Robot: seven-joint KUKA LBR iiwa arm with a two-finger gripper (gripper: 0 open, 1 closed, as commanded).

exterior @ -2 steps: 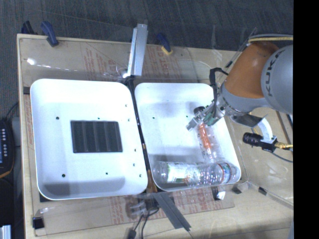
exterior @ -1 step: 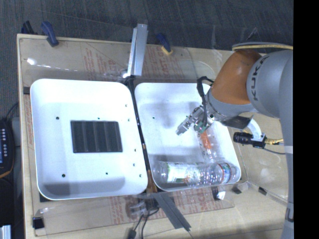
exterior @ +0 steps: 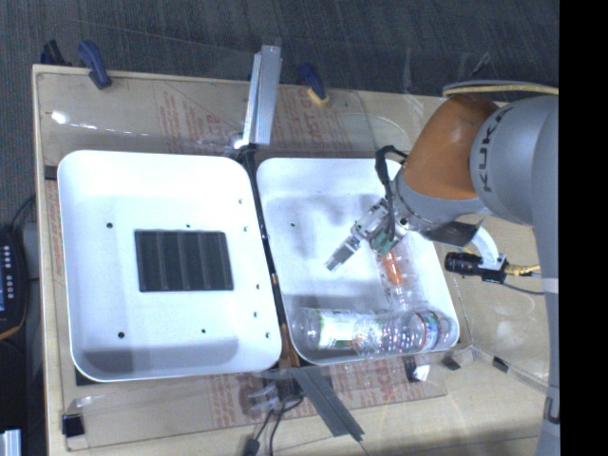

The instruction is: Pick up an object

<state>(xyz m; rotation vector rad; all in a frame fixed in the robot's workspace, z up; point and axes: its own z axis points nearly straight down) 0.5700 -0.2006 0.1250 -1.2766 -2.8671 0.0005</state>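
In the right bin [exterior: 294, 207], my gripper [exterior: 340, 255] points down and to the left, hovering over bare white floor near the middle. Just to its right lies a small clear bottle [exterior: 395, 275] with orange contents, partly under the wrist. A larger clear plastic bottle [exterior: 372, 332] with a green and white label lies on its side along the bin's near wall. Nothing shows at the gripper's tip.
The left bin [exterior: 95, 198] holds only a dark ribbed rectangle [exterior: 183, 260] on its floor. A metal post [exterior: 261, 93] stands at the far end of the divider between the bins. Blue clamps [exterior: 93, 63] sit on the bench's far edge.
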